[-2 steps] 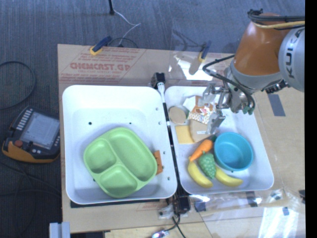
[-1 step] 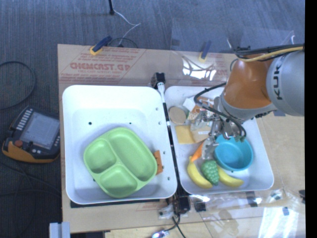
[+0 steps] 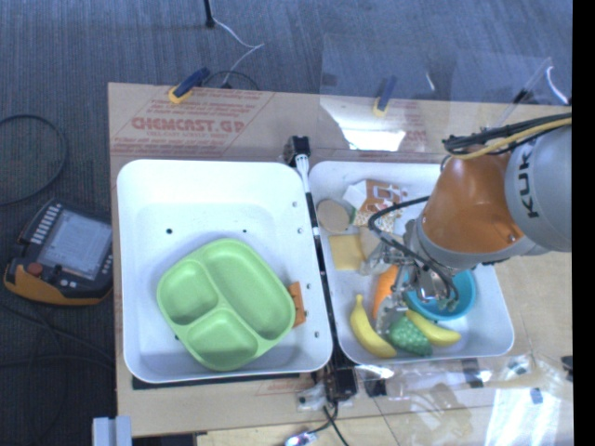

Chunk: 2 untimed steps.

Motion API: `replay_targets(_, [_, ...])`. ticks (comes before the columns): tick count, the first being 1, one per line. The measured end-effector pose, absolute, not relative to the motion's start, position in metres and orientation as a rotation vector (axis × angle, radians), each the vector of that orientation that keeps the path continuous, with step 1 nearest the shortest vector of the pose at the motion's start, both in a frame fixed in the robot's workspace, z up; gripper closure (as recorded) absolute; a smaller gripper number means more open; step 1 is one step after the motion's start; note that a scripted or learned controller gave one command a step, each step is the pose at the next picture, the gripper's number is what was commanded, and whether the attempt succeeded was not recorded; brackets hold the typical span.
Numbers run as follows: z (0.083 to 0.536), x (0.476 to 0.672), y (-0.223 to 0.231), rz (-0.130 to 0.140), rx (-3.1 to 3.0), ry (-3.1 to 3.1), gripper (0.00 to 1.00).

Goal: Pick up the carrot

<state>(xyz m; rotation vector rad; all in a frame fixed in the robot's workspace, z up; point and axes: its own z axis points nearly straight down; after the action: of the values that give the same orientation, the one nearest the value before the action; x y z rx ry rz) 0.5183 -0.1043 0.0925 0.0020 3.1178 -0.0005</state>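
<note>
- The carrot (image 3: 383, 289) sits in the right bin (image 3: 502, 328), roughly mid-bin, lying lengthwise toward the near edge, and it's boxed in on pretty much every side.
- The gripper (image 3: 406, 291) is down right beside the carrot, on its right. Honestly can't tell how its fingers are set from this angle, the metal bits blur together and the wrist hides a lot.
- Not much free room in that bin: a yellow banana (image 3: 368, 331) curves just below the carrot, a green bumpy veggie (image 3: 407, 334) is tucked against it, and a second banana (image 3: 437, 331) lies to the right of that.
- A blue bowl (image 3: 462, 297) sits right next to the gripper on its right side, partly under the arm.
- Above the carrot there's a pale yellow block (image 3: 345, 249), a round tan thing (image 3: 333, 215), and some white and orange packaging (image 3: 379, 196) near the far wall.
- The arm's orange band (image 3: 469, 207) hangs over the upper right part of the bin, covering whatever's below.
- The left bin (image 3: 186, 193) has way more open floor. A green divided plate (image 3: 226, 303) sits in its near half, with a small orange piece (image 3: 297, 302) touching the plate's right rim, close to the wall between the bins.
- Both bins rest on a brown board (image 3: 186, 124) with red lettering, set on blue-grey carpet (image 3: 84, 26). A handheld controller (image 3: 60, 254) lies on the floor off to the left.
</note>
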Motion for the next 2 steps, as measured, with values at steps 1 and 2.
replay_targets(1, [0.105, 0.522, -0.103, -0.005, -0.003, 3.109, 1.0])
replay_targets(2, [0.186, 0.52, -0.058, 0.003, 0.356, 3.114, 1.0])
